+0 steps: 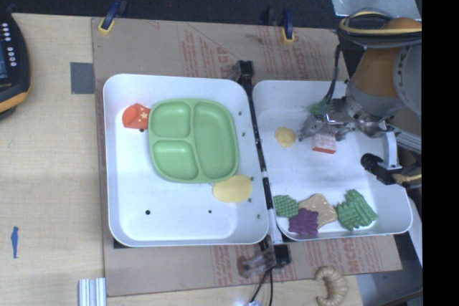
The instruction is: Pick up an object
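Pincer point(324, 127) low in right bin point(287, 93), over small red-white object point(324, 145); can't tell whether it grips anything. Risk: off-centre closing nudges the object toward yellow piece point(285, 136), no grasp.

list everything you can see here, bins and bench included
left bin: 1, white, bench left
right bin: 1, white, bench right
divided plate: 1, green, left bin
red piece: 1, left of plate
yellow piece: 1, below plate
small yellow piece: 1, right bin
red-white item: 1, below gripper
toys: four, green, purple, tan, right bin front
clamps: 2, blue-yellow, board's far edge
gripper: 1, over right bin
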Motion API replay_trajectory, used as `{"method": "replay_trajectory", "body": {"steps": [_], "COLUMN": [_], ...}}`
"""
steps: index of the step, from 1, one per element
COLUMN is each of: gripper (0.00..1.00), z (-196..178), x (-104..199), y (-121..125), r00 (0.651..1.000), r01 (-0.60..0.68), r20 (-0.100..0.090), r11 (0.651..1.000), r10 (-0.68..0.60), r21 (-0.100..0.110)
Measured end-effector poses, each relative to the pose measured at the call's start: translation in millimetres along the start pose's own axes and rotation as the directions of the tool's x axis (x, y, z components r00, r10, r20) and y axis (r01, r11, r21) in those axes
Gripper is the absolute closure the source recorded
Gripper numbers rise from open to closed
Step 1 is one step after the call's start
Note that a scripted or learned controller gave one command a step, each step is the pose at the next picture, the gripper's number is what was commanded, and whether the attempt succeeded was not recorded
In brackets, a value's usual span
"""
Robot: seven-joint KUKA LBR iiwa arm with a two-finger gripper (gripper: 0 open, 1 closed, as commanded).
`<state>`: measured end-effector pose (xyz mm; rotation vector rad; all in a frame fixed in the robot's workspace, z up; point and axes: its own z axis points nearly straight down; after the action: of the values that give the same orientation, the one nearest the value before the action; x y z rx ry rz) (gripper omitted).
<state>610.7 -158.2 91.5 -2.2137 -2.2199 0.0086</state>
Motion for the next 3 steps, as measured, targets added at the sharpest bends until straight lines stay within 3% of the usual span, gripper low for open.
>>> {"method": "replay_trajectory", "body": {"steps": [1,2,3], "gripper": [0.00,0.00,0.00], "z": [-1.6,-0.2,-1.3], "x": [-21.2,-10.6,-6.4], "y": [34.4,7.8,28.9], "r00": [1.000,1.000,1.000], "r01": [0.003,0.000,0.002], "r20": [0.002,0.001,0.001], "r11": [1.000,1.000,1.000], "r10": [-0.003,0.000,-0.002], "r21": [-0.010,-0.002,-0.009]}}
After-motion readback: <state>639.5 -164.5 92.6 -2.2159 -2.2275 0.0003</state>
